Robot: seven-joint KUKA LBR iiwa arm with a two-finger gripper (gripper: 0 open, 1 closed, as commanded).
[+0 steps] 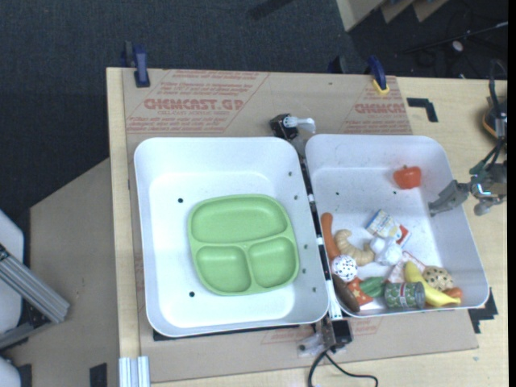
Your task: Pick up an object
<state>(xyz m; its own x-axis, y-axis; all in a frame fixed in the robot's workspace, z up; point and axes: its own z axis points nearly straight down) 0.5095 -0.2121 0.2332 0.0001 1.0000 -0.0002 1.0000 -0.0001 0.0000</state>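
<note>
Hovering at the right bin's [451,168] rim; gripper [448,197] touches nothing.

I have one fixed camera, mounted high above the table [242,95] and looking down at a slant, so the far edge sits toward the top and dark floor [121,14] shows beyond it. It stands well back: both white bins fit whole, the left bin [153,216] near the centre and the right bin [451,216] toward the right side. The table's near edge runs along the bottom. The end effector [451,198] enters from the right, over the right bin's rim. Small items look tiny and soft from here.
</note>
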